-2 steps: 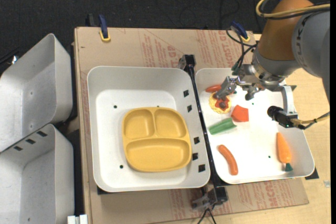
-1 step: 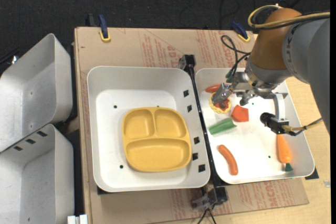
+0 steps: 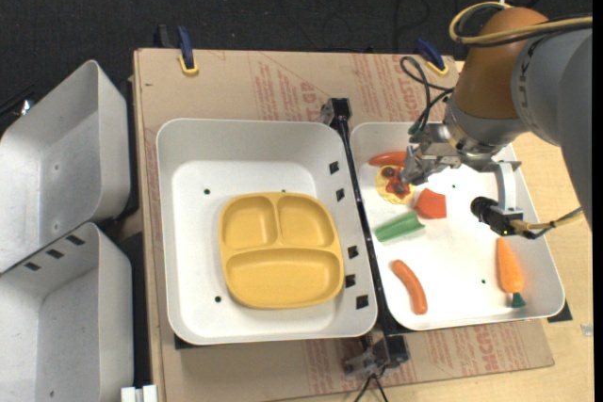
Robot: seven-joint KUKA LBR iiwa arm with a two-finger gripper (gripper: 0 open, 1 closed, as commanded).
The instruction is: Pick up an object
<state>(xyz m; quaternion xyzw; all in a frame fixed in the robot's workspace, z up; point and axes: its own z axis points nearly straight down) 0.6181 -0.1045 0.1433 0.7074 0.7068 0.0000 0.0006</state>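
The right bin [image 3: 537,297] holds several toy foods: a yellow-and-red piece [image 3: 390,186], an orange-red block [image 3: 431,204], a green piece [image 3: 397,227], a red sausage [image 3: 410,285] and an orange carrot [image 3: 510,267]. A red piece [image 3: 385,160] lies by the bin's far left wall. My gripper [image 3: 408,176] hangs low over the bin's far left part, right beside the yellow-and-red piece and just above the orange-red block. The wrist body hides its tips.
A yellow divided plate [image 3: 281,249] lies in the left bin [image 3: 188,202]. A black divider [image 3: 353,202] runs between the bins. Two white bins [image 3: 57,202] stand off the bench at the left. Cables trail by the arm on the right.
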